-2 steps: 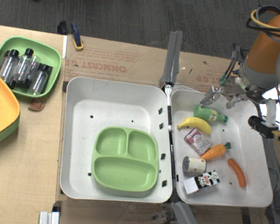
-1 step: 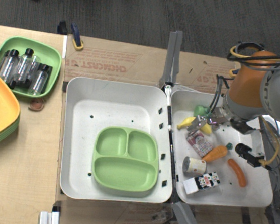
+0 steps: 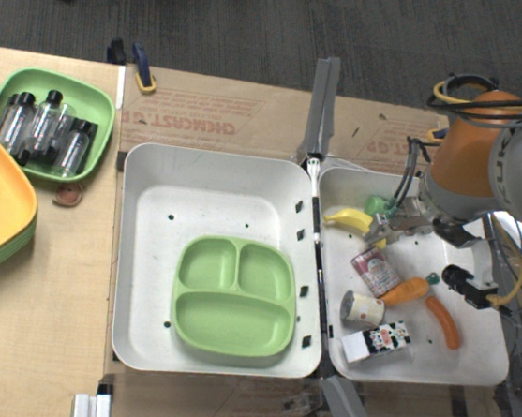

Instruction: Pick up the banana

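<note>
Banana (image 3: 348, 220) is seen lying flat in the right bin (image 3: 478, 366), near its upper left corner, close to the wall shared with the left bin (image 3: 144, 236). One end points at that wall; the other end sits just beside the tool (image 3: 383, 231).

Tool is positioned low at the banana's right end. Whether it is open or closed cannot be told: the tip is small and crowded by dark hardware. No banana is seen clamped in it.

Handling, as judged: likely a toy, so light, stiff and smooth-skinned, hence probably slippery. A curved, tapering form; a hold across the thick middle, square to the long axis, is judged safest. The ends are narrow and could squirt out.

Other contents of the right bin:
- green object (image 3: 377, 205), touching or just behind the banana, partly hidden
- pink packet (image 3: 375, 271), flat, glossy
- carrot (image 3: 407, 290), orange, tapered
- beige cup (image 3: 362, 309), on its side
- white carton (image 3: 376, 343), boxy, black patches
- orange sausage-like piece (image 3: 443, 322)

A green divided plate (image 3: 235, 296), matte plastic, is held in the left bin.
</note>
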`<action>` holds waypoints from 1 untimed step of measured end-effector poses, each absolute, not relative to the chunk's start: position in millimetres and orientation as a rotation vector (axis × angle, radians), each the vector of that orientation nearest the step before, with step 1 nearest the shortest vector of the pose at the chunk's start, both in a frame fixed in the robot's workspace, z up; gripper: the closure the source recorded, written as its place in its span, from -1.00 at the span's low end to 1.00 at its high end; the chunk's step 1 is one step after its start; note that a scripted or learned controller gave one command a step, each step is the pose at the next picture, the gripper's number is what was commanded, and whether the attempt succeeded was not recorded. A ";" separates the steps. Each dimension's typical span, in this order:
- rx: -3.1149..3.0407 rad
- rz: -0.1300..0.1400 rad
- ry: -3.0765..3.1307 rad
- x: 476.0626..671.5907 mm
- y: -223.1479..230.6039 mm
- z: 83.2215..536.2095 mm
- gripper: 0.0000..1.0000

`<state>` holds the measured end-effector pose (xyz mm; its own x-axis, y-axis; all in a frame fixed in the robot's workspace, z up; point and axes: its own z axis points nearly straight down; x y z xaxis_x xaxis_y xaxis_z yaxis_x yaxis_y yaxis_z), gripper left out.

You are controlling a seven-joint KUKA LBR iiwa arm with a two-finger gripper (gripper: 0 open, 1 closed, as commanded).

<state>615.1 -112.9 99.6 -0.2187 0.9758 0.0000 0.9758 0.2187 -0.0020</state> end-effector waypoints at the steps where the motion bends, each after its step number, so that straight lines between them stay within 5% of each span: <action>1: -2.126 0.003 -2.313 610.2 -160.4 236.3 1.00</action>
